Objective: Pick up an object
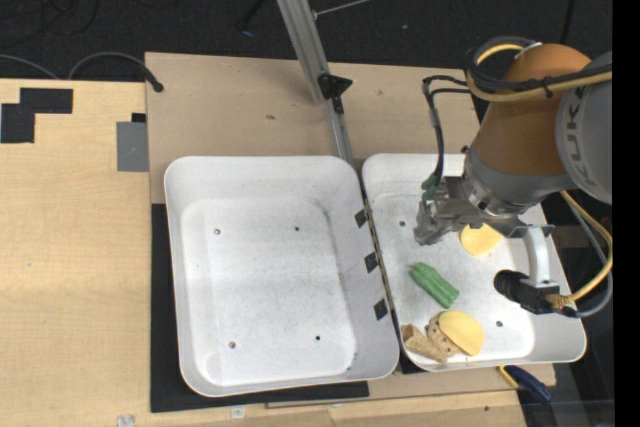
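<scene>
Hovering my hand low in the right bin above the green piece, grip unclear, nothing picked yet.

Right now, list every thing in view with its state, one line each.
gripper: low inside the right bin, nothing visibly held.
green object: lying flat on the right bin floor, free.
yellow piece: lying beside the gripper, partly hidden by the wrist.
yellow round object: resting at the bin's near edge, against a tan piece.
left bin: sitting level.
</scene>
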Controlling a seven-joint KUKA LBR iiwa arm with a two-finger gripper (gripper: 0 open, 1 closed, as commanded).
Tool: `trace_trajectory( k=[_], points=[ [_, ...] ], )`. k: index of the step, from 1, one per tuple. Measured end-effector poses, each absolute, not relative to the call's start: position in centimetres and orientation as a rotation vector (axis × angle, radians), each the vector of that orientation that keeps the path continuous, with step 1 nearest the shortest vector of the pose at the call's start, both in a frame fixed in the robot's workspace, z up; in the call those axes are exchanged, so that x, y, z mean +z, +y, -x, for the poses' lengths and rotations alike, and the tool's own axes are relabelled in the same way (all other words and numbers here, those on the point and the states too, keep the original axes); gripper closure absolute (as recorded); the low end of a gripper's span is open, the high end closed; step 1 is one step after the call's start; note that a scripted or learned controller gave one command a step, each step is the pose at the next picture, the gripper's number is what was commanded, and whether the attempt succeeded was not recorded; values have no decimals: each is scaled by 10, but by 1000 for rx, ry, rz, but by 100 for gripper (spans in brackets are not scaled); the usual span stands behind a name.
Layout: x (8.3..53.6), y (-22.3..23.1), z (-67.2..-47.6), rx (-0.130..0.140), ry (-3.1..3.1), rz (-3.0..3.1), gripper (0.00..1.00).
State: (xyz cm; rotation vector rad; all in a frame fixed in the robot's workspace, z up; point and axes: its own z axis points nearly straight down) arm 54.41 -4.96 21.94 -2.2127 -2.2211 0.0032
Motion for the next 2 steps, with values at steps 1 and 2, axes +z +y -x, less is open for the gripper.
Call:
trace_trajectory(
  k=[1,2],
  points=[
    [227,-4,-521,3,-2221,2214,100],
    [234,57,-512,1,-2225,2212,100]
  ],
)
